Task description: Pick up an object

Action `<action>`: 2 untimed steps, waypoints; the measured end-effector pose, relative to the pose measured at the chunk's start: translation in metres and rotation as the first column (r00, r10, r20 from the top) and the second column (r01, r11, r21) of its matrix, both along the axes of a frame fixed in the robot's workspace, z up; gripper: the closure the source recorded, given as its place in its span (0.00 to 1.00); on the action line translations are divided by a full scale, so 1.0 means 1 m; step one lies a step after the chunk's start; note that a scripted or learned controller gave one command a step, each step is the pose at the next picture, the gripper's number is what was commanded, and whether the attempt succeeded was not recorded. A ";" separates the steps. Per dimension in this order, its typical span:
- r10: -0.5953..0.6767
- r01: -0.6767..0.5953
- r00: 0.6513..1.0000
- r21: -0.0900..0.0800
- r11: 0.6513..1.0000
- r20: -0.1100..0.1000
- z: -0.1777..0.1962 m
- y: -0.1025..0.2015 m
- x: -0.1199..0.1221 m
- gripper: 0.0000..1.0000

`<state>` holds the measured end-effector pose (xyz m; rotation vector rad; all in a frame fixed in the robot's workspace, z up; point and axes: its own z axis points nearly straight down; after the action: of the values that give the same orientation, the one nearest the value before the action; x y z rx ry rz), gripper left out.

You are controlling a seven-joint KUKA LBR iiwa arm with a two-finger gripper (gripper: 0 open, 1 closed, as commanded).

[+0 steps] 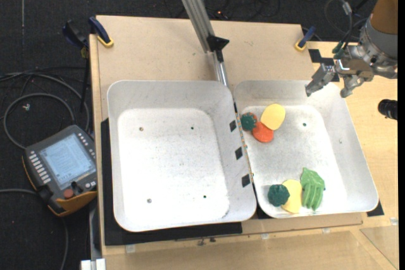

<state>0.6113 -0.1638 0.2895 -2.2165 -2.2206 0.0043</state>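
Gripper (331,85): fingers apart, holding nothing, over right bin (335,155) rim at 1 o'clock. Yellow object (273,116), orange object (263,133): 10 o'clock. Green toy (311,188): 5 o'clock edge. Centre bare.

no readable text, labels or numbers

Robot lab: teach pendant (62,164), cables (28,82)

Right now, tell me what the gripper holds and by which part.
Nothing. The gripper hangs open above the right bin's upper edge, with no object between its fingers.
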 end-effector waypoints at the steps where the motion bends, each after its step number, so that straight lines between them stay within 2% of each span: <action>1: 0.001 -0.001 1.000 -0.001 1.000 0.005 0.003 0.000 0.001 0.00; 2: 0.001 -0.001 1.000 0.000 1.000 0.000 -0.046 0.009 -0.002 0.00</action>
<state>0.6091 -0.1545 0.2438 -2.2148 -2.2221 0.0051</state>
